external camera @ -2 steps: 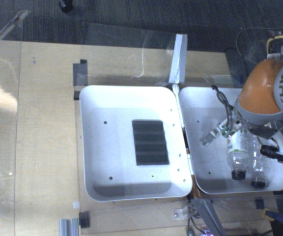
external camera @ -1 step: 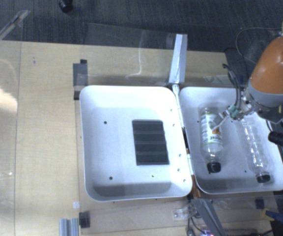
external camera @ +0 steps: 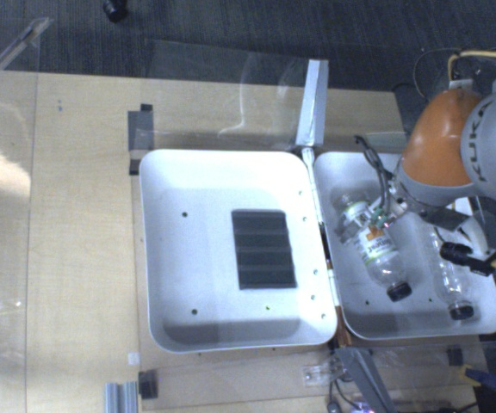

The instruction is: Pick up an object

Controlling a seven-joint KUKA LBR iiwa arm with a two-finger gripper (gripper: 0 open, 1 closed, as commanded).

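The camera view showed one wooden bench [external camera: 67,256] carrying two shallow white bins side by side.

The left bin [external camera: 170,231] held one item: a black ribbed rectangular pad [external camera: 263,249], lying flat near the bin's centre and slightly toward its right wall. The pad showed three raised bands. It was well apart from all four bin walls.

The right bin [external camera: 351,317] held two clear plastic bottles, each with a dark cap. The first bottle [external camera: 374,246] lay on its side near the bin's centre, neck and cap pointing toward the bin's front edge, with a printed label around its body. The second bottle [external camera: 451,284] lay near the bin's right wall, also with its cap toward the front edge. The two bottles were apart, not touching.

One arm [external camera: 476,144] reached in over the right bin's rear right corner, its orange band directly above the bin. The gripper [external camera: 387,203] sat low over the rear end of the first bottle, with dark cabling around it. Contact between gripper and bottle could not be determined from this angle, and neither bottle was visibly raised off the bin floor.

One clear upright panel [external camera: 313,101] stood at the rear of the bench, in line with the gap between the two bins.
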